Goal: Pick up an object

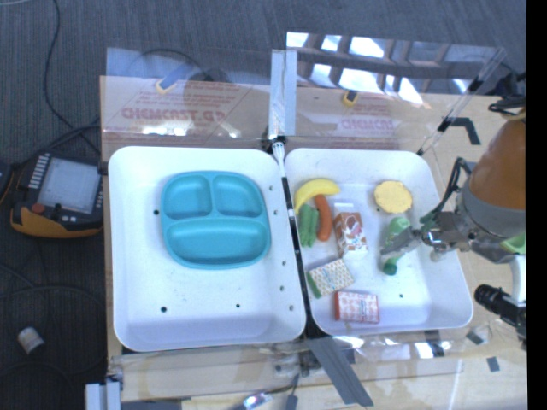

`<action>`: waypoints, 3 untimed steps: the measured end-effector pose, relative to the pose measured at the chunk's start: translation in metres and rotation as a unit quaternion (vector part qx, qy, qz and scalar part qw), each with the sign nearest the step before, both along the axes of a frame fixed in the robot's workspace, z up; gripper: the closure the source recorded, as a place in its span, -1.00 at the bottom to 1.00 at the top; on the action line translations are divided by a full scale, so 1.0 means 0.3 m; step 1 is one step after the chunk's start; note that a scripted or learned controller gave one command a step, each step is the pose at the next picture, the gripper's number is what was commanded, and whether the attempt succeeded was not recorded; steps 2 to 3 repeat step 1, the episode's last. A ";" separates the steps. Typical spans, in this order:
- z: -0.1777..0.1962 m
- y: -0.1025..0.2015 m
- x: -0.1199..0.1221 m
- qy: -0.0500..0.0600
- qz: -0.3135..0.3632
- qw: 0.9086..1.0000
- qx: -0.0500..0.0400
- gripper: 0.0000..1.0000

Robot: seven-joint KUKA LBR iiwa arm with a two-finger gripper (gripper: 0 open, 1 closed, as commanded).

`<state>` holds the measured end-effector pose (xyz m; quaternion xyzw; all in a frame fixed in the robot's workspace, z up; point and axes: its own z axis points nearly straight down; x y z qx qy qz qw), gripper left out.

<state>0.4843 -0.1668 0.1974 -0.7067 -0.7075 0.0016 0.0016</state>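
The one camera is fixed high above the bench (pixel 197 92) and looks down at a slant, far enough to take in the left bin (pixel 137 306) and the right bin (pixel 427 301) whole, with dark floor (pixel 77 49) beyond the bench's far and left edges.

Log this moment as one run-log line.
gripper: in right bin, at green object | grasp: unconfirmed | blue tray: left bin

My arm (pixel 500 178) is grey with a broad orange band above the wrist, and my jaws are pale metallic grey
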 end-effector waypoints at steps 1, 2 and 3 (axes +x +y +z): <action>-0.308 -0.018 0.058 0.001 -0.162 0.987 0.002 -1.00; -0.308 -0.018 0.058 0.001 -0.162 0.987 0.002 -1.00; -0.308 -0.018 0.058 0.001 -0.162 0.987 0.002 -1.00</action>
